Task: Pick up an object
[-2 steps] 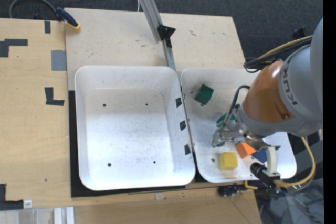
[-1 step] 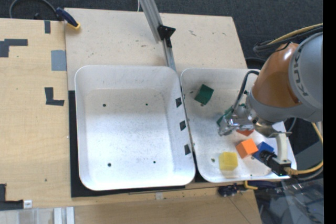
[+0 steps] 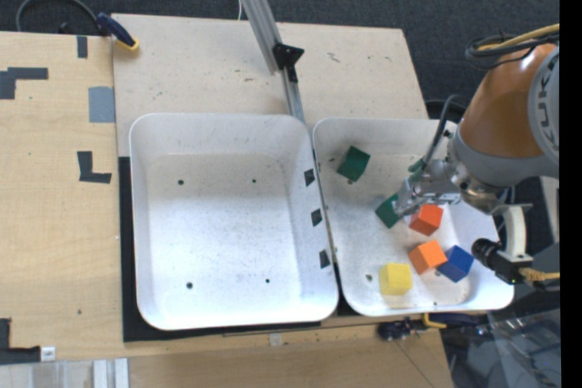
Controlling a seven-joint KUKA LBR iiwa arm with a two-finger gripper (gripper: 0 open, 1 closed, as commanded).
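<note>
Gripper [image 3: 420, 203] hanging low in right bin [image 3: 364, 300], fingers' state unclear; orange-red cube [image 3: 426, 218] sitting at its 5 o'clock, dark green block [image 3: 388, 213] at 8 o'clock.

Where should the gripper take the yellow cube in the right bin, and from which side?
Come straight down on the yellow cube and close across its two flat side faces. It sits apart from the orange cube, but the bin's near wall is close, so side approaches look cramped.
</note>
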